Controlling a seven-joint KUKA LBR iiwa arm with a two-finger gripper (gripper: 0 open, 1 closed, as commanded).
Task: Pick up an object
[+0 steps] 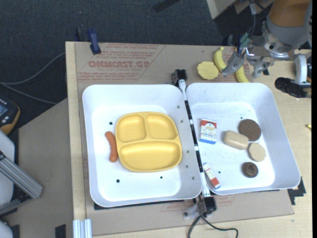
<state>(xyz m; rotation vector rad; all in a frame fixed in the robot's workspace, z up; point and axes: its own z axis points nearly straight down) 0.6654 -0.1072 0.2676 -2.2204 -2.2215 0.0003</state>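
Gripper (246,64): fingers spread and holding nothing, above the far edge of the right bin (270,95)
Objects: carton (208,131), cookies (249,129) mid-bin
Advice: lower straight over one separate item, close slowly

The grey KUKA arm with the orange band above its wrist (290,9) comes into the camera view at the upper right corner and points downward. Below the band the wrist narrows into a pale grey collar, with dark cables running along its left side. At its end sits the metal two-finger hand (246,66), high in the view, held above the surface. Its two silver fingers (231,66) hang down and splay apart, with a clear gap and nothing between them.
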